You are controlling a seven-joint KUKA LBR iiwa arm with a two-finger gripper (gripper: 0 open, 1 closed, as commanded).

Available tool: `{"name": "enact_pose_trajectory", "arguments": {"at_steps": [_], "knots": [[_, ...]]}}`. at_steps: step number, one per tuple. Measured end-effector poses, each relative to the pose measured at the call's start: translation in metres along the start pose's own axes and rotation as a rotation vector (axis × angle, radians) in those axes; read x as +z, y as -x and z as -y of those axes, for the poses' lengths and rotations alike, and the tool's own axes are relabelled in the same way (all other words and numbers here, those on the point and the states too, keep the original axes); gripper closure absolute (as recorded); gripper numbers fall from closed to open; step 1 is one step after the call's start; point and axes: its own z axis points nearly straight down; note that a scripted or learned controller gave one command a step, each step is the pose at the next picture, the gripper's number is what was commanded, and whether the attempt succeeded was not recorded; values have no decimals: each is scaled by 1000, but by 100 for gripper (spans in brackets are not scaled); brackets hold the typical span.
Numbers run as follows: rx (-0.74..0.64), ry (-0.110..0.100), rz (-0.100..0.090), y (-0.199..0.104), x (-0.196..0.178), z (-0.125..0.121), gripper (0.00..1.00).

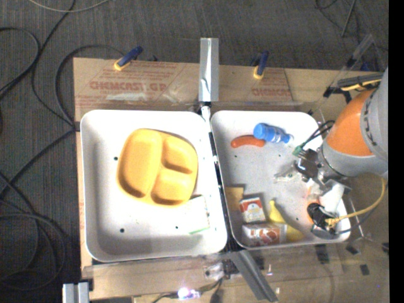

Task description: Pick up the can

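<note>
Looks down at a slant on two shallow white bins set side by side on a bench. In the left bin (95,232), a yellow compartment tray (158,166). In the right bin (297,120): a blue bottle (271,133) near the far wall, a red sausage-shaped item (247,142) just beside it, a small red-and-white carton (252,209), a yellow item (278,214) to the carton's right, and the can (262,234).

Lies on its side against the bin's near wall, red-and-white label showing, just in front of the carton.

Reaching in from the right, the grey arm (363,134) with its orange band; the gripper (303,168) low over the right half of that bin, well apart from the can. Cannot tell whether open or closed.

Probably stiff metal, smooth and round, so apt to roll or slip; fairly heavy if full. Best taken across the middle of the cylinder, on its curved sides, minding the tight space at the wall and the carton.
</note>
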Motion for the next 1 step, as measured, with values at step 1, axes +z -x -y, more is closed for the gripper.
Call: {"name": "enact_pose_trajectory", "arguments": {"at_steps": [1], "knots": [[64,18,3,-48,19,69,0]]}}
